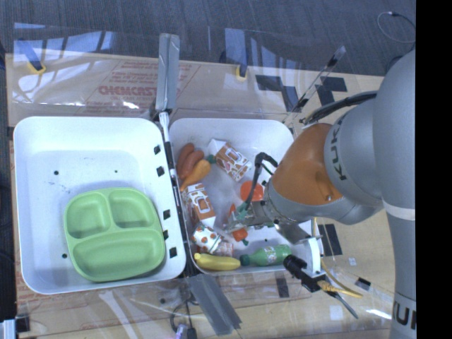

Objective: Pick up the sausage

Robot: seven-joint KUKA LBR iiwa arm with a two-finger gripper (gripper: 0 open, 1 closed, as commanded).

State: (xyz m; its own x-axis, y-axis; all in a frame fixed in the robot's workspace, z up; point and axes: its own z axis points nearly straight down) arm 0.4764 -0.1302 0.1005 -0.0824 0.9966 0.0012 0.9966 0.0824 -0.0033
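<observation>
The pincer [244, 216] hangs low in the right bin [277, 129]; whether it is apart or together, I cannot tell. Up and left of it the sausage [187, 158] lies beside a carrot [197, 173], with a banana [217, 262] and green bottle [265, 256] below. Far left, the other bin [42, 140] holds a green tray [113, 234].

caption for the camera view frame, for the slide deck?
KUKA arm's gripper low over the cluttered right bin, sausage lying at its far-left corner; green tray in left bin.
</observation>
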